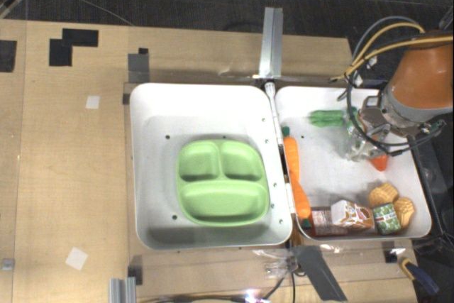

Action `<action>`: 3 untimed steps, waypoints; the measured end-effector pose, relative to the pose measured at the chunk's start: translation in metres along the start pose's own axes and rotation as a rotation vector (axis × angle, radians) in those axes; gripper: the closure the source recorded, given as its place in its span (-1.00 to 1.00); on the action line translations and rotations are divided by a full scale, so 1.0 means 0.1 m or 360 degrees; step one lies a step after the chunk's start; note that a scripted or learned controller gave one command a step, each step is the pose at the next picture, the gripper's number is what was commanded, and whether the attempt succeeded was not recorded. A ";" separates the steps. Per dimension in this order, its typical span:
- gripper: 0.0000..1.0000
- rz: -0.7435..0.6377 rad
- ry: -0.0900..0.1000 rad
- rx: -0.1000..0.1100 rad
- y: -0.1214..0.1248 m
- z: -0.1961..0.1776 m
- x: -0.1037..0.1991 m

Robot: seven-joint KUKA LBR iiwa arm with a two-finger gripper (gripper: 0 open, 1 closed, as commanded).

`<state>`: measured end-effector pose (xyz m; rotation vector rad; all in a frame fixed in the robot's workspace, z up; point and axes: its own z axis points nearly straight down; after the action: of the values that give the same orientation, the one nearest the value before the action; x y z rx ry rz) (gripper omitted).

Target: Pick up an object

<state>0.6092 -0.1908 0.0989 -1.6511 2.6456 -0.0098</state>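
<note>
You'll see the gripper [358,147] low in the right bin [323,174], near the green toy [326,118] and a small orange piece [380,162]; its grip can't be made out.

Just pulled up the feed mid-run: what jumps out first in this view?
The green divided plate sits alone in the left bin. In the right bin, a long toy carrot lies along the left wall, and snack packs cluster at the near edge. The gripper hangs over that bin's far half, beside a small orange piece.
</note>
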 end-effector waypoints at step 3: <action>1.00 -0.0059 0.0005 -0.0014 -0.66 -1.37 -0.21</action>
<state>0.6742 -0.2020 0.2370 -1.7042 2.6205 -0.0011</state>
